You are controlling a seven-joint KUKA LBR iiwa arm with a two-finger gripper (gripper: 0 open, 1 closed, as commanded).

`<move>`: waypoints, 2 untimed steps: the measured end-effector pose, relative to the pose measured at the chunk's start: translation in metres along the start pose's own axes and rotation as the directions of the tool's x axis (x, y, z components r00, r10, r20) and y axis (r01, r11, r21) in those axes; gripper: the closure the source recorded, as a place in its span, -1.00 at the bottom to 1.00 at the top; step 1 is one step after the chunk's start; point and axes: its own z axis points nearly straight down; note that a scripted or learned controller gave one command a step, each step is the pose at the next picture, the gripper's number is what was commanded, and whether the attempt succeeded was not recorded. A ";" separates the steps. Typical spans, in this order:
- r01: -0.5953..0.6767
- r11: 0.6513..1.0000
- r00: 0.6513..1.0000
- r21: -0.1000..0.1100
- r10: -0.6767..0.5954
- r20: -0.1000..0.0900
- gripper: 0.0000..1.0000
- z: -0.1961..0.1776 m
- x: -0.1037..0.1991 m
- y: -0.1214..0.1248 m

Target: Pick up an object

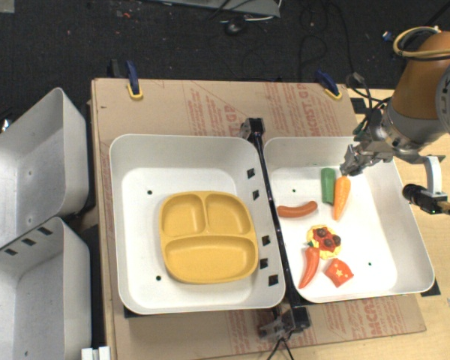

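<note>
The right bin (405,238) holds several toy foods: an orange carrot (340,197), a green piece (328,186) beside it, a brown sausage (297,210), a yellow piece with dark red spots (324,241), a red chili pepper (309,267) and a red wedge (339,273). My gripper (353,163) hangs at the bin's far edge, just above the carrot's top end. Nothing shows between its fingers.
The left bin (135,201) holds a yellow divided plate (208,237). A black divider (268,208) runs between the bins. Spare white bins (30,223) lie stacked at the left. The bench's cardboard top (210,103) shows behind the bins.
</note>
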 end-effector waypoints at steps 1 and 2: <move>0.001 1.000 1.000 0.000 -0.001 -0.001 1.00 -0.060 0.006 -0.003; 0.001 1.000 1.000 -0.001 -0.001 0.000 1.00 -0.113 0.006 -0.001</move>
